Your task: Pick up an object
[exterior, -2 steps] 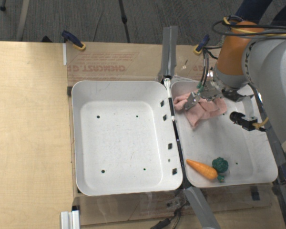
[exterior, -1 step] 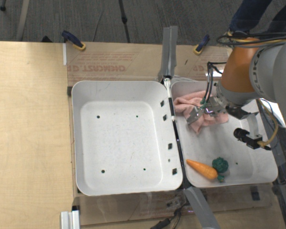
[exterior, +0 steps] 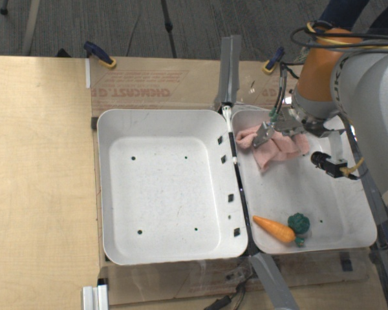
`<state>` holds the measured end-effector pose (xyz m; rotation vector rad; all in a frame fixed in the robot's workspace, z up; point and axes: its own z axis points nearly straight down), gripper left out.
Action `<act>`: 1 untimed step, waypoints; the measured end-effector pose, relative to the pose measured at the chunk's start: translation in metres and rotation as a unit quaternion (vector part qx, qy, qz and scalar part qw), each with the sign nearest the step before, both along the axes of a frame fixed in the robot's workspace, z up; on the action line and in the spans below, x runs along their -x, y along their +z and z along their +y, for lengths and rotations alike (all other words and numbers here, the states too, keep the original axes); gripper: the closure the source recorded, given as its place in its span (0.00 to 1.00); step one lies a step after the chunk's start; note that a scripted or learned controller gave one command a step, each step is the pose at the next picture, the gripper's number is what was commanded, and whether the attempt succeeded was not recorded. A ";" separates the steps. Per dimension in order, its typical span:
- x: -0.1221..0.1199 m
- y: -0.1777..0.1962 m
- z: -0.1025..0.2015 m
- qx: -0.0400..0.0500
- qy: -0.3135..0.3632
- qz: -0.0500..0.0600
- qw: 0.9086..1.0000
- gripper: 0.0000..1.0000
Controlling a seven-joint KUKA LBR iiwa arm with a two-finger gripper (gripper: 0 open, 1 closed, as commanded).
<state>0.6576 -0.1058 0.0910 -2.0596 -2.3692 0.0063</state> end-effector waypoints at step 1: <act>0.062 0.001 -0.017 0.000 0.047 -0.002 0.999 0.00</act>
